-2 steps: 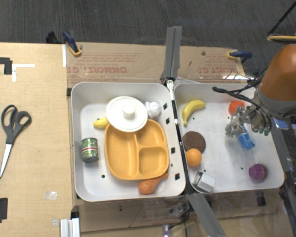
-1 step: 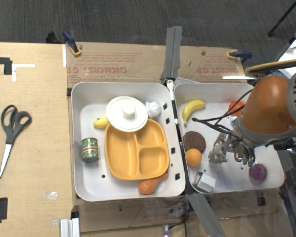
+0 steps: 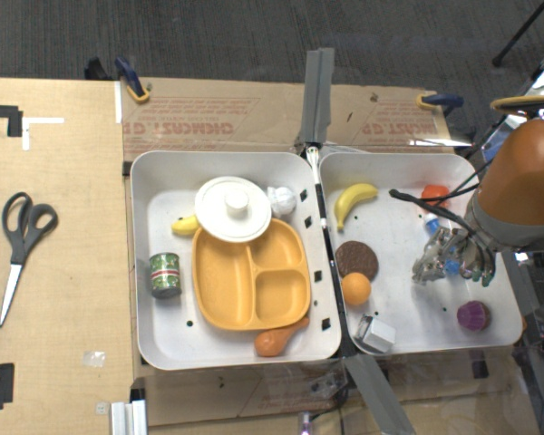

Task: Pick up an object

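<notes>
Gripper (image 3: 451, 263) low in right bin (image 3: 408, 333), near its right edge; open or closed: cannot tell. Nearest target: purple ball (image 3: 473, 314), bin's front-right corner. Likely light, smooth, rolls; grip across middle.

white bins (image 3: 145, 270) | orange-yellow divided tray (image 3: 251, 284) | white round lid (image 3: 233, 208) at tray's 12 o'clock | green-and-red can (image 3: 164, 275) at 9 | yellow banana (image 3: 353, 201) | brown disc (image 3: 356, 260) | orange fruit (image 3: 355, 288) | purple ball (image 3: 473, 314) | black-handled scissors (image 3: 20, 234) | tan worktop (image 3: 63, 333)
</notes>
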You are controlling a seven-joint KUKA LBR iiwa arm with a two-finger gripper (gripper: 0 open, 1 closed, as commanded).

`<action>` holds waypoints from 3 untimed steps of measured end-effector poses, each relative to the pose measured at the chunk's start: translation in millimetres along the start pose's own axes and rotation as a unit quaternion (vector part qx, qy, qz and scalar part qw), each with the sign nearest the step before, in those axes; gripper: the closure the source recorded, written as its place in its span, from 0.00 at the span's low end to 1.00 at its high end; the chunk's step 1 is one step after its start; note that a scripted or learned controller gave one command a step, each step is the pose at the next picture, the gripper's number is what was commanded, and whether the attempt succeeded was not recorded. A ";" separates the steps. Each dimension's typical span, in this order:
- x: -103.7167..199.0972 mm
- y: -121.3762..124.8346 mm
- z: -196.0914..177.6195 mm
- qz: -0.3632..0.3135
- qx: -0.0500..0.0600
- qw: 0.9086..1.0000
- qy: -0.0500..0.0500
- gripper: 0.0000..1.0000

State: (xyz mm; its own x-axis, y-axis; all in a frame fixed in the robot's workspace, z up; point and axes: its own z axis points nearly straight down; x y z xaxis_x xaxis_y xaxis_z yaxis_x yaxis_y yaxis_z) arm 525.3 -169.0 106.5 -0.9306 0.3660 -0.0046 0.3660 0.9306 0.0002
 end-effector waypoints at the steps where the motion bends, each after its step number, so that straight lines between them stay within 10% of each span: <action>1: -78.8 33.5 -49.3 0.092 0.000 0.996 0.000 1.00; 2: -86.9 108.9 -114.0 0.054 0.000 0.999 0.000 1.00; 3: -25.8 45.7 14.0 -0.037 0.000 0.999 0.001 1.00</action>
State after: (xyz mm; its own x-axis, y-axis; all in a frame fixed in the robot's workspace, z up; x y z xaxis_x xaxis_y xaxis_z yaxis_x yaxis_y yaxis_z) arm 566.1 -135.9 92.6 -0.9550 0.2966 -0.0027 0.2966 0.9550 0.0004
